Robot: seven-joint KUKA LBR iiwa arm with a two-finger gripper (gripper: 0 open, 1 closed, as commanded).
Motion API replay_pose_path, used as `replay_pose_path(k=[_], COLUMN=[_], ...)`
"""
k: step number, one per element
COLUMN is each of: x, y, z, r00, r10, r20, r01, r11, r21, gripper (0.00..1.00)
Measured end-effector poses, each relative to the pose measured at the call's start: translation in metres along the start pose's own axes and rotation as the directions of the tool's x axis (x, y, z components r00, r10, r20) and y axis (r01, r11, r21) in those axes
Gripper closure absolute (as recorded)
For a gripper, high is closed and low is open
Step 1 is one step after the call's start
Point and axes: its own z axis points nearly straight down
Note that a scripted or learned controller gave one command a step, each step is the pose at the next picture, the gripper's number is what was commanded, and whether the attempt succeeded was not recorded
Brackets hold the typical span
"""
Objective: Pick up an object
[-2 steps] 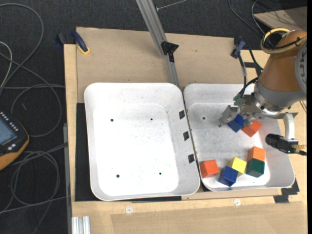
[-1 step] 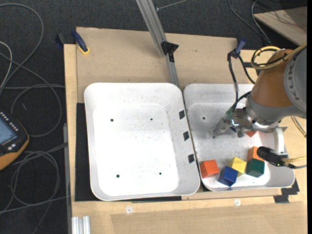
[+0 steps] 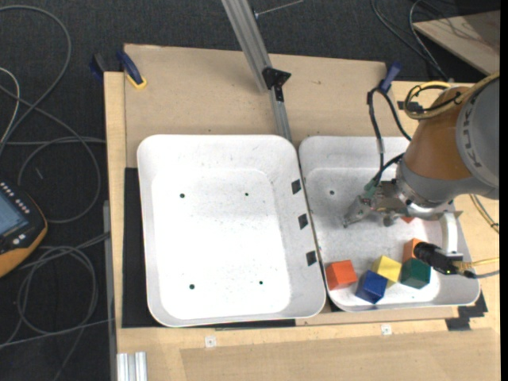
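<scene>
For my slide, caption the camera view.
Gripper over the right bin, above orange, blue, yellow and green blocks.

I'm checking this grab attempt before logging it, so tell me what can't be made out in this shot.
- Gripper, camera view: too small and dark to tell whether it holds anything.
- Small red-orange object, camera view: mostly hidden behind the arm's black fitting, so its shape is unclear.
- Right white plastic bin, camera view: the grey arm with the orange band covers its far right corner.

Far left of the gripper [image 3: 367, 217], a handheld pendant [image 3: 16, 227] among black cables [image 3: 49, 153]; up-left of it, a slanted metal pole [image 3: 250, 42].
</scene>
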Motion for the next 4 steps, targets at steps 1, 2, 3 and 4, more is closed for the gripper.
replay_pose_path(k=[1,2,3,4], x=[0.0,-0.003,-0.005,-0.003], y=[0.001,0.009,0.011,0.004], z=[-0.012,-0.058,-0.102,-0.162], r00=[1.0,1.0,1.0,1.0], r10=[0.0,-0.001,-0.001,-0.002], r20=[0.0,0.003,0.003,0.004], r01=[0.0,0.001,0.001,0.002], r11=[1.0,1.0,1.0,1.0], r21=[-0.005,-0.011,-0.011,-0.013], gripper=[1.0,1.0,1.0,1.0])
